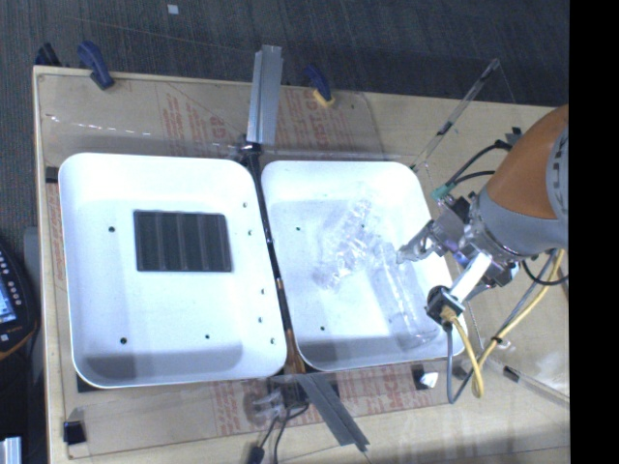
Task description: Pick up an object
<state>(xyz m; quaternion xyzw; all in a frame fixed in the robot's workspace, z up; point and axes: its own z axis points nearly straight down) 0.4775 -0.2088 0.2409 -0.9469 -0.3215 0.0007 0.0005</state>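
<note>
Two shallow white bins sat side by side on the table (pixel 145 423), which was covered in pale board with faint red lettering. The left bin (pixel 87 259) held a dark, ribbed rectangular pad (pixel 182 241) lying flat near its middle, a little toward the far side. The right bin (pixel 290 259) held clear, see-through items that were hard to make out against the white floor: a crumpled clear plastic piece (pixel 346 245) lay near the bin's centre, and a clear bottle-like object (pixel 401 303) lay on its side toward the bin's near right corner, its length running from the middle toward that corner.

The arm (pixel 527 187), grey with its orange band, reached in from the right and hung over the right rim of the right bin. The hand (pixel 418 249) sat at the arm's tip, just inside that rim, pointing toward the bin's middle. Whether the hand was open or closed could not be told from this view, and nothing could be seen held in it. The crumpled clear piece lay to the left of the hand, near but apart from it. The bottle-like object lay just beside and below the hand in the view, its upper end close to the tip; contact could not be judged.

Blue clamps (pixel 95 66) gripped the table's far edge.
</note>
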